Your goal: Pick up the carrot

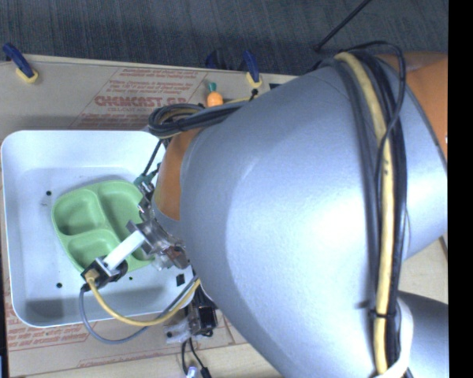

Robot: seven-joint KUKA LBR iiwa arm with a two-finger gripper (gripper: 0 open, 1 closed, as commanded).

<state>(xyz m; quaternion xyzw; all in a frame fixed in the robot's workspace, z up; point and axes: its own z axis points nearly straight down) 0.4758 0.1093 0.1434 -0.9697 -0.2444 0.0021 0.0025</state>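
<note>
Reaching in from the right, a bulky grey arm [299, 211] covers much of the view. Its tool [154, 239] sits low at the right edge of a green divided tray [87, 211], which lies in a shallow white bin [24, 179]. Whether the tool is apart or together cannot be told, because the arm hides it. A small orange carrot [214, 98] with a green tip lies well beyond the tray, outside the bin, on the brown table [126, 105] near its far edge.
</note>
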